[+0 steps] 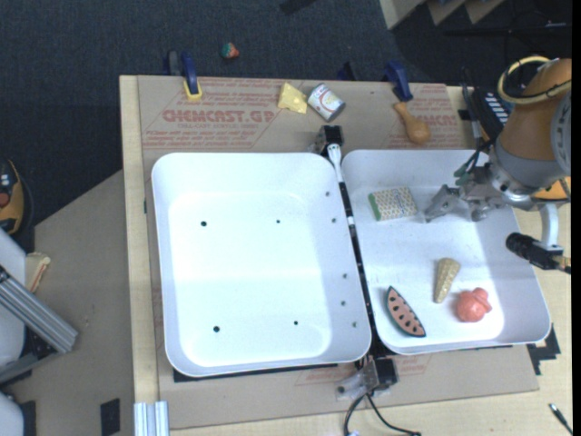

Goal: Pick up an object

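The sponge (393, 203) lies just beside the tool (451, 204), whose fingers are spread open; the arm (531, 125) reaches in low from the table's right edge.

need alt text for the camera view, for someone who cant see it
A grey robot arm reaches in from the right, its gripper low over the right white bin, beside a green-edged sponge. Nearer the front of that bin lie an ice cream cone, a watermelon slice and a red strawberry. The left white bin adjoins it.
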Tool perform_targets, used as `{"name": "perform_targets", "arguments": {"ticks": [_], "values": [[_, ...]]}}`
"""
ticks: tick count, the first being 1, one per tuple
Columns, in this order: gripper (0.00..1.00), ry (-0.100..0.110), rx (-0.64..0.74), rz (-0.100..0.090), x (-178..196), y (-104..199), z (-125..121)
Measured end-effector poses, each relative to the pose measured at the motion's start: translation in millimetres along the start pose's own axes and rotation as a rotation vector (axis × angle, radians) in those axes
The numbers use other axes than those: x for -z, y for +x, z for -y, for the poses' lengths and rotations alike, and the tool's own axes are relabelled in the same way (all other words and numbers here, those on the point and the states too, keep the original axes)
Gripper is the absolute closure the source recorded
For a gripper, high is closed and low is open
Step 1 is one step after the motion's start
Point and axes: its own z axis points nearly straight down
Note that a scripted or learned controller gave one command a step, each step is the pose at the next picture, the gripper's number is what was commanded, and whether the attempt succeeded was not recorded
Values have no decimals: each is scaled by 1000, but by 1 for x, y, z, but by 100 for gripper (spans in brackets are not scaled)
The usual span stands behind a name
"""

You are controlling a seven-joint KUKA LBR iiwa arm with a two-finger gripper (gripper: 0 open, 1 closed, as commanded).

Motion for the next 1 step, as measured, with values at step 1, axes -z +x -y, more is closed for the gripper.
{"name": "perform_targets", "arguments": {"ticks": [1], "values": [[0, -10, 1, -6, -3, -14, 90]]}}
